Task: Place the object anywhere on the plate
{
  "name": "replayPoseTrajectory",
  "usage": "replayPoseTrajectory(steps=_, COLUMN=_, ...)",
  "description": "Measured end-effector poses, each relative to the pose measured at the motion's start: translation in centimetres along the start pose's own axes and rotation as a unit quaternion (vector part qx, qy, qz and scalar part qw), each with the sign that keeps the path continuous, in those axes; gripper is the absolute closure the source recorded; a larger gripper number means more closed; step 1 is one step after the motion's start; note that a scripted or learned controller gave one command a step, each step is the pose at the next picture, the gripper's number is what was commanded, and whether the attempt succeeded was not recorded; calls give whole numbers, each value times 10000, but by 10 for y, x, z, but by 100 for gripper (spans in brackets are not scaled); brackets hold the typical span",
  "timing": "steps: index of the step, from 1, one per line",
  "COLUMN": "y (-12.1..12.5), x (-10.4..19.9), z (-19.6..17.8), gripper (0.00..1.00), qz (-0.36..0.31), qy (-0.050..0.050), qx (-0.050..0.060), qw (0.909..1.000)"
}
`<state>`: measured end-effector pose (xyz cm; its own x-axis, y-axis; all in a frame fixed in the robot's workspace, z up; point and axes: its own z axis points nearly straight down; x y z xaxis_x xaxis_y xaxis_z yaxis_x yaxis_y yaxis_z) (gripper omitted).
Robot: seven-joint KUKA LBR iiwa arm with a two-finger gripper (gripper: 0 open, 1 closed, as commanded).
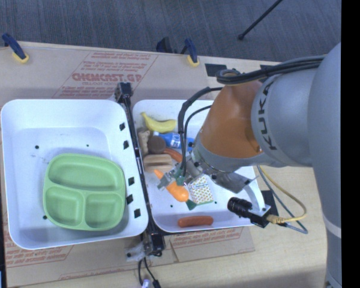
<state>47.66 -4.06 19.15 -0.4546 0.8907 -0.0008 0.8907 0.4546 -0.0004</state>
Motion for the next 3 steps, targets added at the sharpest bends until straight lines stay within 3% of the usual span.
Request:
replayPoseTrajectory(steps=1, y=45, x=25, z=-49, gripper=100, qz=1361, qy=7, qx=10, qw=9907)
replayPoseTrajectory(steps=2, y=115, x=81, z=1, gripper=100, qz=2317, qy=10, qx=17, qw=9728)
replayPoseTrajectory(steps=3, y=115, x=81, z=0, gripper=0, qz=2319, qy=9, qx=18, qw=9727)
